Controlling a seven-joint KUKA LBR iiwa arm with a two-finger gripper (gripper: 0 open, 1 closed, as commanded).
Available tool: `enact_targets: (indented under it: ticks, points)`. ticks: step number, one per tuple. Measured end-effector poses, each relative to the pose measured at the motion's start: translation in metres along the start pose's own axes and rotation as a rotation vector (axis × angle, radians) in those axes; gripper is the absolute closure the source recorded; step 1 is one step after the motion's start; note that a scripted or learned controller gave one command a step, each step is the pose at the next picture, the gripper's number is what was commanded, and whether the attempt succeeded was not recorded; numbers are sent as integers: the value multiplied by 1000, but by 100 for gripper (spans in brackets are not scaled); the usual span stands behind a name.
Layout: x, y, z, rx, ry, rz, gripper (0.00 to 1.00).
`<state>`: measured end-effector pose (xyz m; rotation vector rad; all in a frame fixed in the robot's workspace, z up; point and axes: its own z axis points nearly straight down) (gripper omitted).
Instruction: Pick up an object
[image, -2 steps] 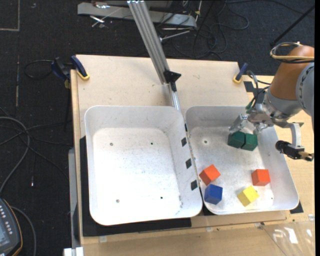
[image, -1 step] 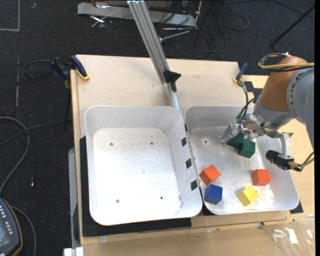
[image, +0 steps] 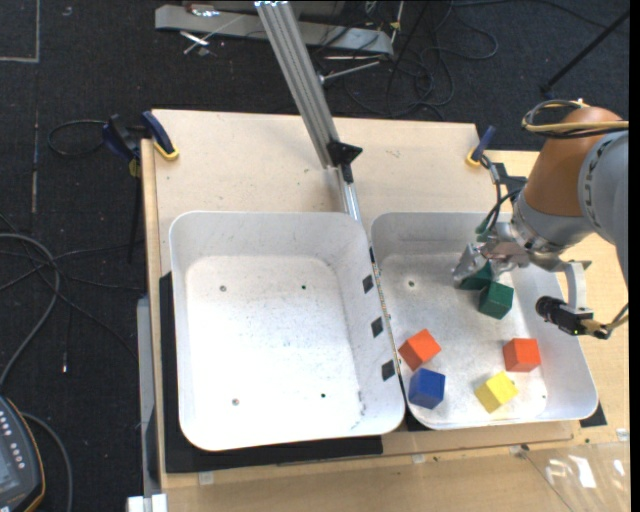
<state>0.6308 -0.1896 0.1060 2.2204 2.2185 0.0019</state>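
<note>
My gripper (image: 478, 268) sits low in the right bin (image: 560, 405), right over the green block (image: 494, 298); I can't tell its state. Orange (image: 420, 348), blue (image: 427, 387), yellow (image: 495, 391) and red (image: 521, 354) blocks lie below it.

A pale wooden table (image: 260, 165) stood on a dark carpeted floor (image: 70, 80). Black cables (image: 40, 250) trailed over the floor at the left and along the top. Clamps with yellow tips (image: 160, 140) gripped the table's far corners. A slanted metal rail (image: 305, 85) ran from the top down to the table's middle. Light was even, with soft shadows.
</note>
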Motion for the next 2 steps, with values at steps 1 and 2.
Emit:
enact_targets:
  ticks: [1, 2]
  points:
    - [122, 19, -93, -5, 3, -11, 100]
    - [215, 47, -89, 0, 4, -11, 100]
